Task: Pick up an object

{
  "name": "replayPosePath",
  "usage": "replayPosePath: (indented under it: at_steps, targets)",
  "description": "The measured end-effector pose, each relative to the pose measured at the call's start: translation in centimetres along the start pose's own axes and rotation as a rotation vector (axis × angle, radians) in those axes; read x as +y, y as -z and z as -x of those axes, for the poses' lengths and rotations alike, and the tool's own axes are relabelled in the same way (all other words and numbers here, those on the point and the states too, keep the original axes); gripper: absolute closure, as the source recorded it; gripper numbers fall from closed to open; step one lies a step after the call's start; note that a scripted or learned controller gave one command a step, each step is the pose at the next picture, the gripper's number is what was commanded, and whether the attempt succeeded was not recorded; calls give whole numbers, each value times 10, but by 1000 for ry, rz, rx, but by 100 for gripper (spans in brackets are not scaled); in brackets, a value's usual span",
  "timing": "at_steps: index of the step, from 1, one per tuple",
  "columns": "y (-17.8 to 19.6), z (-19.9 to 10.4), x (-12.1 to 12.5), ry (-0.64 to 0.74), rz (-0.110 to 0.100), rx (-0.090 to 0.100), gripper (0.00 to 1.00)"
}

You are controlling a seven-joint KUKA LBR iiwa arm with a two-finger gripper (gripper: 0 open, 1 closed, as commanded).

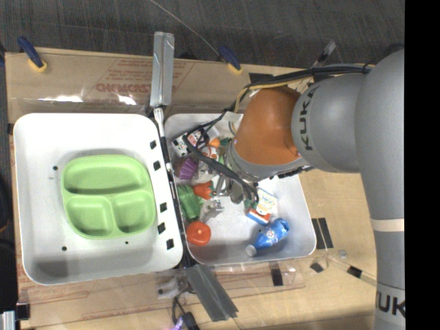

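Gripper point(218, 196) low amid right bin point(302, 215) clutter, fingertips hard to make out.

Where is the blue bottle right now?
The blue bottle lies in the right bin, near its front right corner, just below a small white and red packet and to the right of the orange round piece.

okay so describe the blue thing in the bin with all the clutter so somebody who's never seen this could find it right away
Start at the right bin, the one the grey arm reaches over, and go to its near right corner. The blue bottle lies there on its side, pale cap pointing toward the bin's near wall. It is the one blue item, just below a small white packet and right of the round orange-red piece.
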State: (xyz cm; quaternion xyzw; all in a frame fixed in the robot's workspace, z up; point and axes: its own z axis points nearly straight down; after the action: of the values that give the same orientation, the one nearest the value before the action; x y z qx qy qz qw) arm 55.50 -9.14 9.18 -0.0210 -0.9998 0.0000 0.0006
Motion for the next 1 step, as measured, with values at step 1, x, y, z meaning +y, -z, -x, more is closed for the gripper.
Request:
replayPosePath:
  at_steps: [1]
  targets:
    - [1,22,-7,57,0,-3,0]
